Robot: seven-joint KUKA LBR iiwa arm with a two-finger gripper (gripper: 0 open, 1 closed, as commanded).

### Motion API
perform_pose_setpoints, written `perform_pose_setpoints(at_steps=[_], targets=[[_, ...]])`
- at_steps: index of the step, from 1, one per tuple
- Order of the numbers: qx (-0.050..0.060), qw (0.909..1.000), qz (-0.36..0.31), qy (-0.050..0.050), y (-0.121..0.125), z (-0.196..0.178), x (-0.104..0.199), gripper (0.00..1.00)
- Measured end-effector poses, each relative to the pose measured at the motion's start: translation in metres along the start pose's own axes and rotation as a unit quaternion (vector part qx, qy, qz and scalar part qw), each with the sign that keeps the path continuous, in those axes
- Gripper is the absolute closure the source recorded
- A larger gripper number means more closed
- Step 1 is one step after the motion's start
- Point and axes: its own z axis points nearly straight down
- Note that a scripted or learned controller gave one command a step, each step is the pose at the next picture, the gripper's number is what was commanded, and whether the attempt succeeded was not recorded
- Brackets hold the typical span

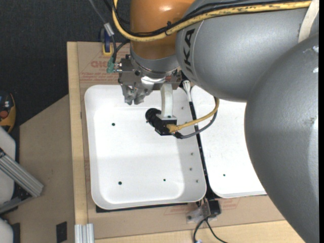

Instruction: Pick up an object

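a: where does the arm (238, 59) sit?

b: it comes in from the right and covers the far part of the left bin (101, 135). the orange band (162, 9) is above the far rim, the grey body crosses over most of the right bin (228, 171).

a: gripper?

b: the gripper (134, 96) hangs over the far-left part of the left bin, near the far rim. grey fingers (130, 97) point down, tips close together with hardly any gap to see. nothing shows between them. can't tell if the tips touch the bin floor.

a: any object to pick?

b: none that i can make out lying loose in the bins. the left bin's floor is white with a few small dark dots (120, 183) near the corners and the near edge.

a: the black thing mid-bin?

b: a small black part (157, 120) at the lower end of a white bracket (167, 103) fixed to the wrist, just right of the gripper. a yellowish cable (200, 120) loops from it towards the divide between the bins. looks like arm hardware, though i can't say what it is.

a: the surroundings?

b: the bins rest on a brown board (76, 135). a blue and yellow clip (107, 40) sits at the board's far-left corner, a small black connector (210, 209) at its near edge.
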Motion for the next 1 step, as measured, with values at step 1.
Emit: perform_pose_setpoints(at_steps=[1], targets=[[-0.008,1.0000,0.004,0.001,0.0012,-0.0591,-0.0388,1.00]])
